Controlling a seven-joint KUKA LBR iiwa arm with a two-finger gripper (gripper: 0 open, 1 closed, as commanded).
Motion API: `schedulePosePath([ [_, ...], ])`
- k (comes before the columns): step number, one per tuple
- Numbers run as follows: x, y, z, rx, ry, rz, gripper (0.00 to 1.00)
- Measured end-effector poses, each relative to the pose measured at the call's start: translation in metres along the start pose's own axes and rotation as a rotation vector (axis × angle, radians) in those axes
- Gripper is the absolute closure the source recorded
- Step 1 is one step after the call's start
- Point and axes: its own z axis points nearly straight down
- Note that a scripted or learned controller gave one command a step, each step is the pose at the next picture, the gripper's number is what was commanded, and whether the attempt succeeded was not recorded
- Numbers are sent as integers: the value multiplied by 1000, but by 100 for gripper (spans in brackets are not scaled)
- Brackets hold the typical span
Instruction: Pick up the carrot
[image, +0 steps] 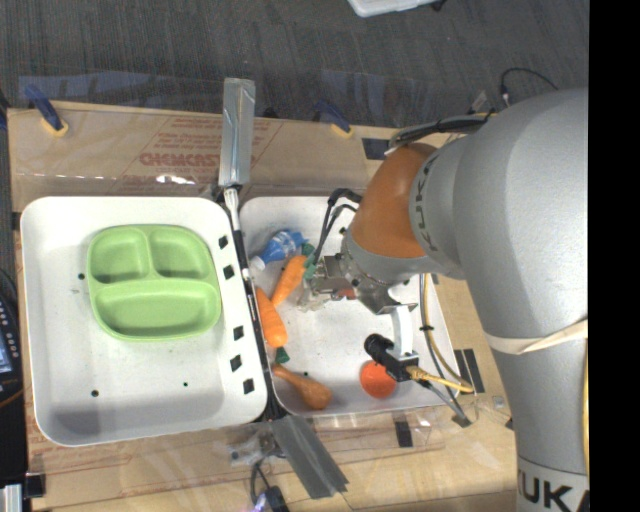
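Camera view from above and at a slant, onto a brown bench (100, 150) with two shallow white bins side by side. In left bin (60, 400), toward its far half, a green plate (153, 282) with three compartments, lying flat.

In right bin (335, 345), several things. Near the far left corner, a blue crumpled thing (284, 243) with a white end turned toward the wall between the bins; cannot tell what kind of thing. Just beside it, toward the near side, upper carrot (290, 278), orange, lying at a slant. At its lower tip, touching or almost touching, lower carrot (270, 318), stretched along the left wall of this bin, with a small green end (281, 353) toward the near side. Closer to the near left corner, a long brownish-orange thing (303, 389), lying flat. More to the right, near the near edge, a round orange fruit (372, 384).

Grey arm (520, 200) with orange band (390, 215), reaching in from the right and bent low over right bin. Gripper (318, 287) down near the floor of the bin, just beside upper carrot on its right side, very close to it. State of gripper, apart or together: cannot tell, too blurred and partly covered by the wrist. Both carrots seemingly lying in the bin, not lifted.
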Motion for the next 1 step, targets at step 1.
schedulePosePath([
  [1, 0, 0, 0, 0, 0, -1, 0],
])
